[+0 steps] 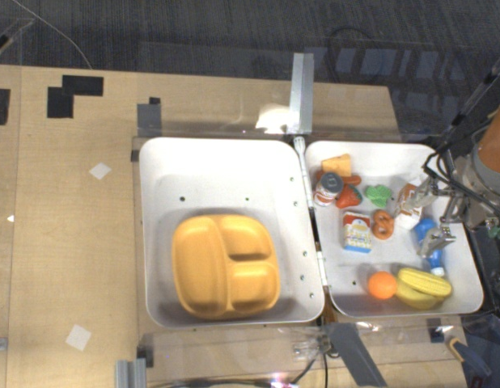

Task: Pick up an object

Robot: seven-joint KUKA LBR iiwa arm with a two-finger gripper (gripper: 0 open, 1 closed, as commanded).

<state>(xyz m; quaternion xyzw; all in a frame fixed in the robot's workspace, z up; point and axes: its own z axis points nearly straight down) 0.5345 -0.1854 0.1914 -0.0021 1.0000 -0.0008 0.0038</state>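
Note:
My gripper reaches in from the right over the right bin. It is open, with its two fingers spread and nothing between them. A blue bottle lies just below it, and a brown pretzel lies to its left. Further left are a small carton, a green toy, a red and grey toy and an orange cone-shaped toy. An orange and a yellow banana rest near the bin's front wall.
The left bin holds a yellow divided plate. A metal post stands behind the wall where the two bins meet. Black cables hang by the arm at the right.

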